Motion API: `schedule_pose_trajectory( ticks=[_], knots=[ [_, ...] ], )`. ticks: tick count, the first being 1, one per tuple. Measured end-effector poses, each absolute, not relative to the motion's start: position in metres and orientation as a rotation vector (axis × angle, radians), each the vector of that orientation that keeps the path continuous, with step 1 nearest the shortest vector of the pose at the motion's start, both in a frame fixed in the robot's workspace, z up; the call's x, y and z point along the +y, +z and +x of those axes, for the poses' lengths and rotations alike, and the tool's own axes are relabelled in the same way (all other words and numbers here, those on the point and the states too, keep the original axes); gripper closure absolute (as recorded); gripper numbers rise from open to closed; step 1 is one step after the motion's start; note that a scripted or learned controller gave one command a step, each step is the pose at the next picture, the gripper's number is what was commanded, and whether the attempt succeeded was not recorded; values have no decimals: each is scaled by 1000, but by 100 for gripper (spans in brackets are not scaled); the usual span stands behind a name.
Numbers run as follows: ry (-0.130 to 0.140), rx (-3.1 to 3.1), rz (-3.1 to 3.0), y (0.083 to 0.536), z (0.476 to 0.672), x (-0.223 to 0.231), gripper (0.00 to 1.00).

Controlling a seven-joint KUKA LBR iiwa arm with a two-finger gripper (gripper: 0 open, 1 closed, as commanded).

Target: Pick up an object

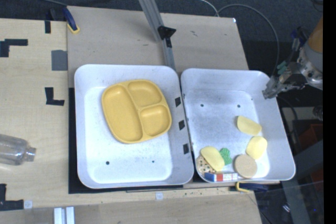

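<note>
Approach is the step I judge to be in hand: the hand [270,89] hangs at the right bin's [220,81] three-o'clock rim, up toward its top corner, with nothing between its fingers that I can see, and whether it stands wide or narrow I cannot tell from here. Candidates all lie in that bin's lower half: a yellow oval piece [249,125] at about four o'clock, another yellow piece [256,148] below it, a tan disc [245,166], a third yellow piece [212,158] touching a small green object [225,155] near six o'clock. The left bin [89,128] carries a yellow compartment tray [136,110]. Next I'd want the hand brought inward and down over one piece. No readable writing anywhere on the bench [210,39].
</note>
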State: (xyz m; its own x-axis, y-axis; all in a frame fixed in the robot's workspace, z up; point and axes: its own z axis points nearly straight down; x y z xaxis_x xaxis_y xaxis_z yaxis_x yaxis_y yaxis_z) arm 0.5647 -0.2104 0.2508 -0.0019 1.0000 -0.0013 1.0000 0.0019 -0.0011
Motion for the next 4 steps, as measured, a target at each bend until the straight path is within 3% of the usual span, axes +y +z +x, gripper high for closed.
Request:
schedule_pose_trajectory(
  ticks=[2,3,4],
  knots=[
    [-4,2221,2222,254,543,-196,100],
    [-6,2227,2224,212,523,-168,100],
    [1,2222,2217,227,557,-178,100]
  ],
)
